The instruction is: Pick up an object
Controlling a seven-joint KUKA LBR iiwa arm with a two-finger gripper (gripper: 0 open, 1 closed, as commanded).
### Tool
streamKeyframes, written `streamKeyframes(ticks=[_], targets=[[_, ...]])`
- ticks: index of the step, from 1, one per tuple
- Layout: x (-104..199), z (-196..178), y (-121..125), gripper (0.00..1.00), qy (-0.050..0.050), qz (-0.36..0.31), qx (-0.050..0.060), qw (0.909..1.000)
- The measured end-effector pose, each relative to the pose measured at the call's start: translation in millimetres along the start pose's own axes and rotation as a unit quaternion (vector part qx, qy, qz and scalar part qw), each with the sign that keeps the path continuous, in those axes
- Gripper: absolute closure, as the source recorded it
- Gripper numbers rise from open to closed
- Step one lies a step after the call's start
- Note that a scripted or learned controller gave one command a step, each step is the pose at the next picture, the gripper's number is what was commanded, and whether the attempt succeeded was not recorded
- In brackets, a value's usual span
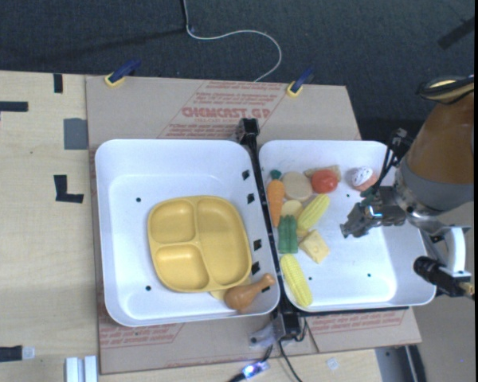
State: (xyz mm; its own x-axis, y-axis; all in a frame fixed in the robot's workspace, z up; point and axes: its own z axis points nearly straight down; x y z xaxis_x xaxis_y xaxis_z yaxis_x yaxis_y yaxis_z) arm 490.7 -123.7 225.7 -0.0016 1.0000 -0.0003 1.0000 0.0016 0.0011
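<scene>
Because the fingers (357, 223) look dark and small from up here, I cannot tell if they are open or closed. I see nothing held in them. They hang over a bare bit of the right bin (382, 299), and no toy touches them.

Closest to the fingers, a little toward the middle wall, lies a pale yellow wedge (316, 248) (maybe toy cheese). Just past it is a small corn cob (314, 211), lying tilted. I think these are hollow plastic toys, so they should be light and hard, and a bit slippery. The wedge has flat sides, so it looks best to pinch it across those. The cob is round and could roll away, so I would grab it across its middle.

Farther from the fingers sit a green toy (287, 234), a carrot (276, 199) and a bigger corn cob (296, 281), all close to the wall, which leaves little room. Up from the fingers are a red tomato (324, 181) and a small white toy (360, 177).

Much farther off, in the left bin (115, 165), are a yellow plate (199, 241) and a toy drumstick (248, 292).
</scene>
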Motion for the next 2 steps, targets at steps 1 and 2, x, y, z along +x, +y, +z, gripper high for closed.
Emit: streamKeyframes(ticks=[1, 2], targets=[[47.5, -6.2, 39.3, 1.00, 0.001, -0.003, 0.000, 1.0000], [91.4, 5.2, 66.4, 1.00, 0.001, -0.002, 0.001, 1.0000]])
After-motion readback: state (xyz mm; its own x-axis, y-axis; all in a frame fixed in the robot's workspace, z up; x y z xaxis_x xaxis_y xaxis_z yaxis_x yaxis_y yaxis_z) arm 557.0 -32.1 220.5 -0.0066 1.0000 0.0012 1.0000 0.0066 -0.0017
